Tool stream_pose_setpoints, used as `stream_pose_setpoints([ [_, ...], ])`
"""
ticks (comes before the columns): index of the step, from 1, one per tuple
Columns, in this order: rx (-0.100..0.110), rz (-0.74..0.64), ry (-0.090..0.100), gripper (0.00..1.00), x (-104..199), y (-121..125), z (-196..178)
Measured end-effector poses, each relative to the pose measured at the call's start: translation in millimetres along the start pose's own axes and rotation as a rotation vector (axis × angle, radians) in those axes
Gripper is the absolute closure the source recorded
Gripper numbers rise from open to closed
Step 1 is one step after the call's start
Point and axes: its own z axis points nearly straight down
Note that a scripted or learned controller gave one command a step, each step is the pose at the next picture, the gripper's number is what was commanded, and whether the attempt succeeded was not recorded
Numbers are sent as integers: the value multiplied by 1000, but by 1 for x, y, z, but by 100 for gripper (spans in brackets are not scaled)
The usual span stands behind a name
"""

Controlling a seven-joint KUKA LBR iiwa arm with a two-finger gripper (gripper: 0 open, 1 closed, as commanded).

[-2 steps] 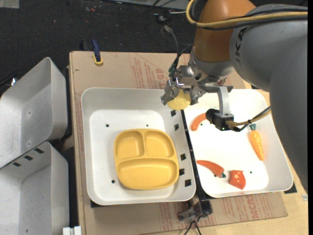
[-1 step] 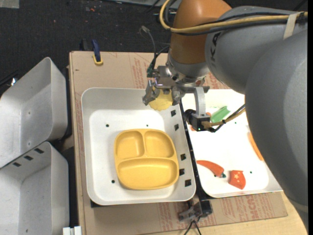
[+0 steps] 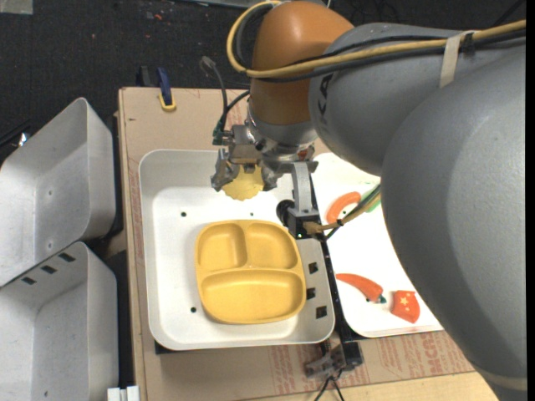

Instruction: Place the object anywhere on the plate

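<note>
Gripper [image 3: 242,174]: closed around pale yellow object [image 3: 242,187], looks like
Plate [image 3: 249,271]: nothing on it yet
Left: carry over, drop it

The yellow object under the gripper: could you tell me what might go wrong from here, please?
1. The yellow object sits beyond the plate's far rim, so letting go here would likely drop it on the bin floor.
2. The gripper hides most of the object, so the hold cannot be confirmed; it may slip.
</note>
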Motion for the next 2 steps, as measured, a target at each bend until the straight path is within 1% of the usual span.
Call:
stream_pose_setpoints([
  [1,-2,0,0,100,55,-10,4],
  [2,-3,5,-1,0,51,-9,3],
])
